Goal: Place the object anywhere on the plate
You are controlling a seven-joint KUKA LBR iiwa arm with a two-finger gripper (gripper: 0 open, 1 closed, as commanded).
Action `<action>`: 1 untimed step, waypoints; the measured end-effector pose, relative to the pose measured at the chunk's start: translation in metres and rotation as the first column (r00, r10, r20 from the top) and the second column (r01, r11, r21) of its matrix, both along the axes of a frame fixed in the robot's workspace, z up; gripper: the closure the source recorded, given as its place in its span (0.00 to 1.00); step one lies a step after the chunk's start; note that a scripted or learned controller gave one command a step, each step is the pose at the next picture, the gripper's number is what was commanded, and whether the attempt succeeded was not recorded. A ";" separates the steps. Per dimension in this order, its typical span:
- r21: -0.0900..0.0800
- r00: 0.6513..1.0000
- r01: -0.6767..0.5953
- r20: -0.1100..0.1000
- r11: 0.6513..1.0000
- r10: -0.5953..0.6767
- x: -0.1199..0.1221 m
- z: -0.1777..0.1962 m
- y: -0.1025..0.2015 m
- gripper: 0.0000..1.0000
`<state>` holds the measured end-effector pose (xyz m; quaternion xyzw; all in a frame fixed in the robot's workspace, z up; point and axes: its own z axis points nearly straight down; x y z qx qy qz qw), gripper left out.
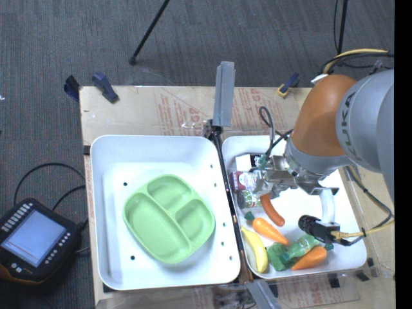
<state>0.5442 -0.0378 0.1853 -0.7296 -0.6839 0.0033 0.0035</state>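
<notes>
A green divided plate (168, 219) lies in the left white bin (106, 166). My gripper (261, 185) is low in the right bin (351, 237), at its upper left. It hangs over a dark purple packet (245, 180) and the top end of a red-orange sausage (273, 211). The wrist hides whatever lies directly under it. An orange carrot (270, 230) lies just below the sausage, with a yellow banana (257, 250) to its left along the bin's wall.
More toy food lies at the right bin's front: a green piece (288, 252) and another orange carrot (310, 257). A grey upright post (224, 95) stands behind the divide between the bins. A handheld control pad (32, 237) lies on the floor at the left.
</notes>
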 end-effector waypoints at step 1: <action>0.000 1.000 -0.003 0.003 1.000 0.003 0.033 0.000 0.084 1.00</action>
